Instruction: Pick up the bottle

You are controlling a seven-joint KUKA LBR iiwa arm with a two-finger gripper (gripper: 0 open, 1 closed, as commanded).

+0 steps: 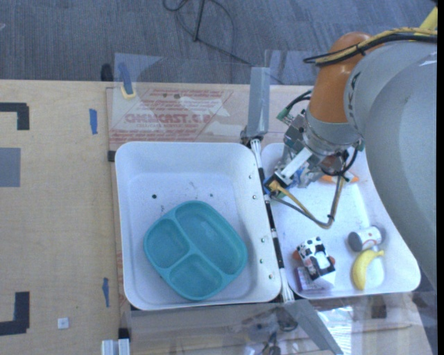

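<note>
White and small, with a grey cap and an orange mark, the bottle [365,238] lies on its side just above the banana [365,268]. My gripper [300,168] hangs well apart from the banana, up-left; grip state I cannot tell.

We see a robot lab, not a home. A plywood bench [55,229] carries two white bins [187,166], fixed side by side, and the grey arm [395,118] with an orange band reaches in from the right. Blue tape [93,121] and black marks [21,116] sit on the bench at the left. Cables [208,21] lie on the grey carpet [83,35] at the far side.
</note>
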